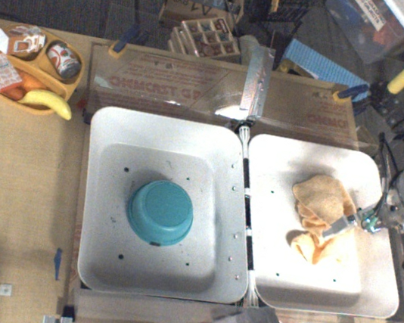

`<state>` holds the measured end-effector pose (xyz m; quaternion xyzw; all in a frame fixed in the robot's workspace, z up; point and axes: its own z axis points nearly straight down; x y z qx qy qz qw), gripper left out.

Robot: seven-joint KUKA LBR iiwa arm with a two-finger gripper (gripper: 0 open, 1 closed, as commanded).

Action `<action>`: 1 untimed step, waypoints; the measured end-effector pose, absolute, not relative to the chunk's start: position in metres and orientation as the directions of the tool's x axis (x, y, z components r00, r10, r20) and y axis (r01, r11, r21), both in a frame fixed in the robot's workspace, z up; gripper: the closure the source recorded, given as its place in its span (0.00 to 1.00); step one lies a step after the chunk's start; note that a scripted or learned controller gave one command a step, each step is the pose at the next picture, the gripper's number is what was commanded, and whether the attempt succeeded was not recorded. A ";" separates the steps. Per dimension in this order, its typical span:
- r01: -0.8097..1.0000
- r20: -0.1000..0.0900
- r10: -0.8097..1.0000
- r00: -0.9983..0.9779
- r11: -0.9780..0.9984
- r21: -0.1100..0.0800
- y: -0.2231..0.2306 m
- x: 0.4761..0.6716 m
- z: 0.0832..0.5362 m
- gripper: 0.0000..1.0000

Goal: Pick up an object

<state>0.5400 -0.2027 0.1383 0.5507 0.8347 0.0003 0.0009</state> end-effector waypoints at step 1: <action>0.918 -0.011 0.918 -0.397 0.397 0.011 -0.149 0.538 0.091 0.00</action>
